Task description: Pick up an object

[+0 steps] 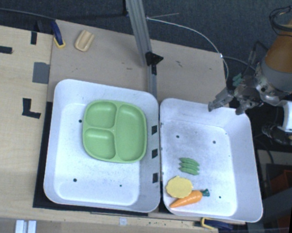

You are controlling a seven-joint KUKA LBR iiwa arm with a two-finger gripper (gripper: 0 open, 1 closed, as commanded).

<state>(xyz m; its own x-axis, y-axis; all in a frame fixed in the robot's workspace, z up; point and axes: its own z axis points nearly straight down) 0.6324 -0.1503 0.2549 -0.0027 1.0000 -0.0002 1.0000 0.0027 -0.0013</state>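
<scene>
White plastic makes up the two shallow bins that sit side by side on the tan bench [104, 65]. The left bin [57, 181] holds a green plate [115, 131] with three sections. The plate lies flat in the upper half of that bin.

The right bin [228, 140] holds three toy foods, all close together near its lower left corner. A bunch of green pea pods [189, 165] lies highest of the three. Just below it is a round yellow slice [179, 187], maybe a toy potato chip or a lemon piece. A toy carrot [188, 198] lies right beside the yellow slice, touching it, with its green top pointing right and its tip pointing to the lower left.

The grey and orange arm [288, 55] comes in from the right. Its tool [226, 104] hangs over the top right corner of the right bin, well apart from the toy foods. Two dark fingers point down with a gap between them, so the tool is apart, and nothing sits between the fingers.

A grey metal pole [139, 24] slants across the bench above the bins. A small tan block [84, 40] and a blue and yellow clip [58, 34] lie near the top left of the bench.
</scene>
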